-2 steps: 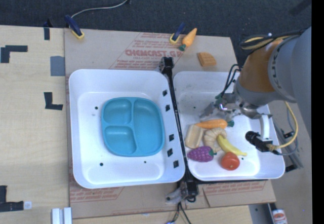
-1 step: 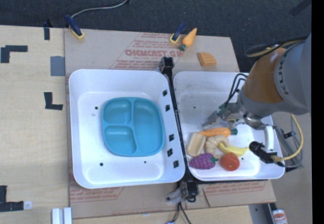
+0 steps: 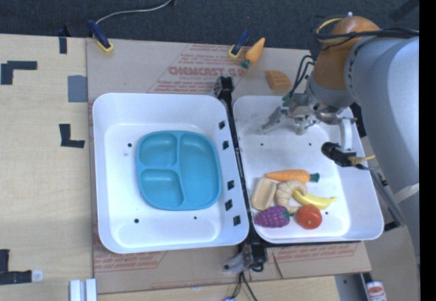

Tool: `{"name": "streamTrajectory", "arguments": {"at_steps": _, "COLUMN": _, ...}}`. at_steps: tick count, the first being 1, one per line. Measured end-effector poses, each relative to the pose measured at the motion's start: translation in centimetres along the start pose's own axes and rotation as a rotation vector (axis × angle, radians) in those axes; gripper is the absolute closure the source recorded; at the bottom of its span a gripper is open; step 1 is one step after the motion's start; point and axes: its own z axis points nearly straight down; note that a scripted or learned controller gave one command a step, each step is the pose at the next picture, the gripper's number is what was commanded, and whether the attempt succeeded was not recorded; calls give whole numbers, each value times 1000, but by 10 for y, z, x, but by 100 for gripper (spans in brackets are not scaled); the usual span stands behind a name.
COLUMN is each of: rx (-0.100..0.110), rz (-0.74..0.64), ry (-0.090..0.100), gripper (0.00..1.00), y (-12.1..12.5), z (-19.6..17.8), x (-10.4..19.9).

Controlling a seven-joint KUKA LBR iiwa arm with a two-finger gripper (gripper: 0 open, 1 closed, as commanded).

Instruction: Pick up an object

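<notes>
Toy foods lie clustered at the near end of the right bin (image 3: 354,225): an orange carrot (image 3: 289,176), a yellow banana (image 3: 316,199), a red tomato (image 3: 308,218), purple grapes (image 3: 272,216) and a tan bread piece (image 3: 263,193). My gripper (image 3: 289,119) hangs over the far part of that bin, well apart from the cluster. Its fingers (image 3: 272,120) are spread open with nothing between them.
A blue divided plate (image 3: 179,170) lies in the left bin (image 3: 112,156). On the cardboard behind the bins sit a tan food piece (image 3: 277,80) and an orange item beside a blue clamp (image 3: 253,51). A black divider (image 3: 230,150) runs between the bins.
</notes>
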Motion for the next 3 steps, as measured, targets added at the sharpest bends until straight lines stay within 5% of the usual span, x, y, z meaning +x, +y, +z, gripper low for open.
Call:
{"name": "streamTrajectory", "arguments": {"at_steps": 2, "rx": -1, "rz": 1, "ry": -1, "gripper": 0, "y": -111, "z": -1, "x": 6}}
{"name": "streamTrajectory", "arguments": {"at_steps": 3, "rx": 5, "rz": 0, "ry": 0, "gripper": 0, "y": 5, "z": -20, "x": -7}}
